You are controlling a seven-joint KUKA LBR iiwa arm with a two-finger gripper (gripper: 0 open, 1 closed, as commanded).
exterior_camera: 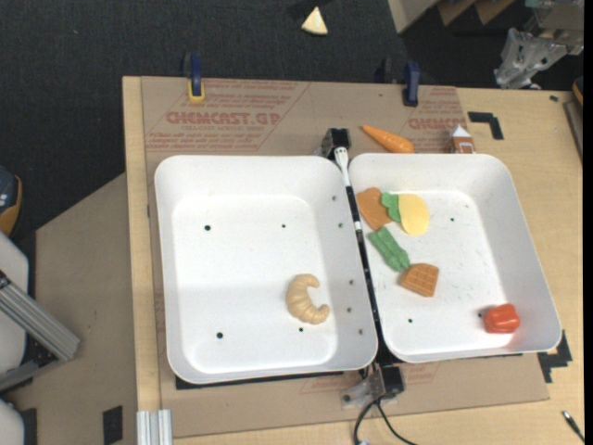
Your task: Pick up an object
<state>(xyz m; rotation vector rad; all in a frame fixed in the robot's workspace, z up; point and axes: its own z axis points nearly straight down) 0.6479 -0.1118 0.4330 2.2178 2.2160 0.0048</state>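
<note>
The croissant [308,299] lies alone in the left bin [185,248], low and right of centre. It is near the bin's right wall but apart from it, with bare white floor open on its left and above.

In the right bin [519,239] a cluster sits by the left wall: a brown slice [372,209], a yellow piece [413,215] and a green strip [389,247], touching or overlapping one another. A waffle [420,279] rests just below the strip. A red piece [501,319] lies well apart near the lower right corner, close to the rim. The middle and upper right of this bin are open.

The two bins meet along a dark seam. Behind them on the counter [241,119], a carrot [388,139] and a small bottle [461,140] lie just beyond the right bin's rim. Two blue clamps [195,72] grip the brown board's far edge. A yellow wedge [315,21] sits on the dark floor beyond.

A grey metal shape at the top right looks like the claw [525,56], well clear of both bins; I cannot tell whether it is wide or narrow.
</note>
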